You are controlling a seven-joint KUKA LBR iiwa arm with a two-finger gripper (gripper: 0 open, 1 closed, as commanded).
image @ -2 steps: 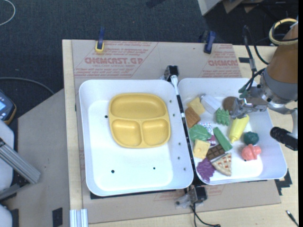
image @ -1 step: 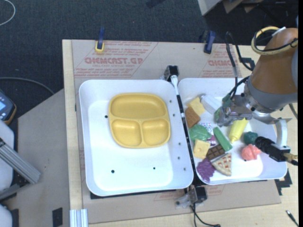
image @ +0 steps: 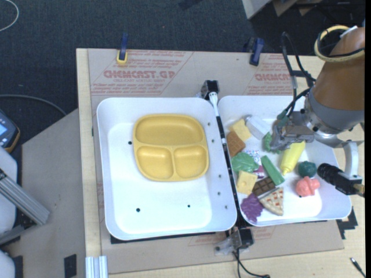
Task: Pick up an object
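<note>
My gripper [image: 283, 138] hangs low over the upper middle of the right bin [image: 330, 210], reaching in from the right. Directly below it lies a yellow squeeze bottle [image: 291, 157], and a small green piece [image: 268, 141] sits at its left side. Nothing can be seen held in it. Other toy foods lie around: a brown bread slice [image: 235, 143], a yellow cheese wedge [image: 240, 130], a green leafy piece [image: 244, 163], a green cucumber stick [image: 271, 169], a pizza slice [image: 273, 201], purple grapes [image: 251, 208] and a pink-red piece [image: 307, 186].
The left bin [image: 116, 184] holds a yellow divided plate [image: 171, 146]. A dark green piece [image: 306, 168], a chocolate bar [image: 264, 185] and a yellow block [image: 246, 182] also lie in the right bin. Black clips sit along the seam between the bins.
</note>
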